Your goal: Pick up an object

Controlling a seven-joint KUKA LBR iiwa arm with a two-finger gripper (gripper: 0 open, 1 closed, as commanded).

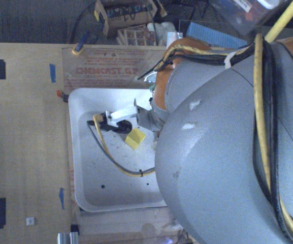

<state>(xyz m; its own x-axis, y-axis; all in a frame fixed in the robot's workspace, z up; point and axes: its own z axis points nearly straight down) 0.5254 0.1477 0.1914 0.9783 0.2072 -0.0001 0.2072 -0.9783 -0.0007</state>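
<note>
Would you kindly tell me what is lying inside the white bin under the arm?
On the floor of the white bin lies a small yellow block. The grey arm covers the bin's right part, so anything lying there is hidden.

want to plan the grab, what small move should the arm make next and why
Probably nudge the gripper over the yellow block: it lies on the floor of the white bin, just beside the gripper and apparently not grasped.

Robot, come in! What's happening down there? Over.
Gripper low in bin. Yellow block right beside it, hold unconfirmed. Arm covers bin's right side. Over.
</note>
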